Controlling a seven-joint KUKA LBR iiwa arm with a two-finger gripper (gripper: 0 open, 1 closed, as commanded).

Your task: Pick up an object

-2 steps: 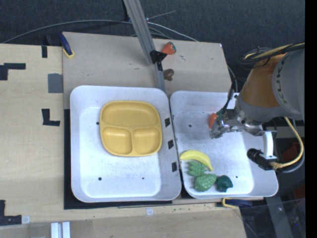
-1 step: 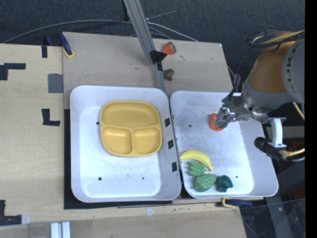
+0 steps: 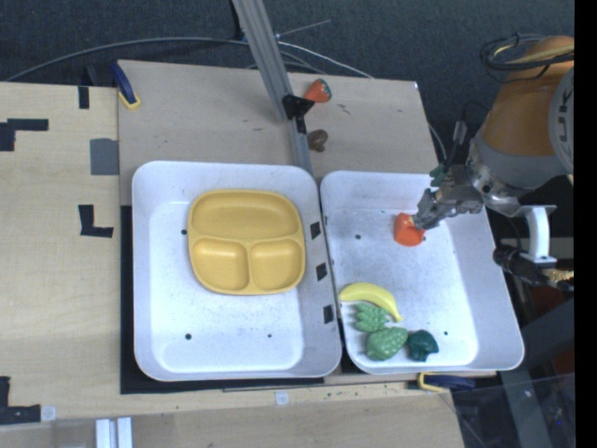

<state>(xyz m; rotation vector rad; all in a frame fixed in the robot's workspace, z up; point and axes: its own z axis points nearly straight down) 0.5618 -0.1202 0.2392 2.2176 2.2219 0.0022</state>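
A small, rounded orange-red object point(image 3: 408, 231) was seen on the floor of the right-hand shallow white bin point(image 3: 466, 278), in its upper half, well apart from the toy fruit near the front. The two-finger gripper point(image 3: 427, 215) was placed directly at its upper-right edge, seemingly touching it; a grasp could not be confirmed.
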